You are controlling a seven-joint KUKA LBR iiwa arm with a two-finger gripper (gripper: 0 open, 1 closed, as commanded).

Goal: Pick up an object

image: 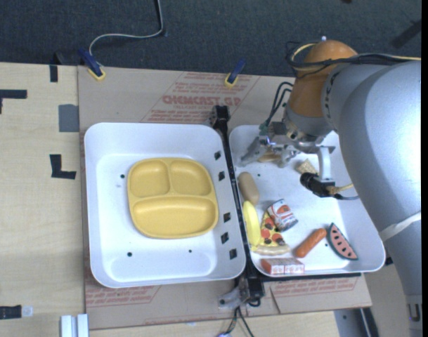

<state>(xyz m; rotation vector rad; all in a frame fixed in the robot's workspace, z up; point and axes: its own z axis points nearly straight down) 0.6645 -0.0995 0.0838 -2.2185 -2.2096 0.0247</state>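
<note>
The claw (270, 148) hung low at the right bin's (354, 258) far end; its opening could not be determined. The sausage (310, 243) lay near the front, probably light and rigid; grip mid-length.

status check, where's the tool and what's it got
Tool low over back of right bin, nothing seen in it. Toy food loose in bin: watermelon slice, sausage, banana. Yellow divided plate in left bin.

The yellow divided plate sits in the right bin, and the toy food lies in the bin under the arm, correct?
Not quite. The camera view shows the yellow divided plate in the left bin; the toy food lies in the right bin, under the arm.
</note>
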